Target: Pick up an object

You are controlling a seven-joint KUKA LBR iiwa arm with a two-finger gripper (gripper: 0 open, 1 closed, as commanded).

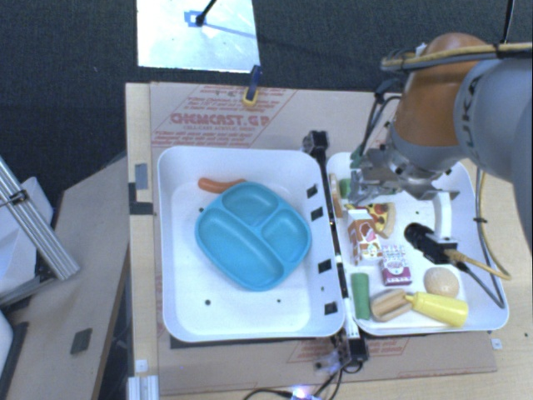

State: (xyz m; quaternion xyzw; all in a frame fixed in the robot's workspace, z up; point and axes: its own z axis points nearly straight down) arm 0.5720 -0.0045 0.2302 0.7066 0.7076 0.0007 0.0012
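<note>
White right bin (491,307) crowded with toys; pizza slice (381,216) just near of gripper (360,192), likely target. Gripper low at far-left corner; grip state unclear. Blue plate (252,235) in left bin.

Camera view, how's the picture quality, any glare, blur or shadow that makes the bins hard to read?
Camera view: the shiny panel at the top washes out with glare; the left bin is evenly lit, and the blue plate is crisp. The arm looks soft and throws shade over the right bin where the gripper sits, so its fingers are hard to make out. The small toys are slightly fuzzy.
</note>
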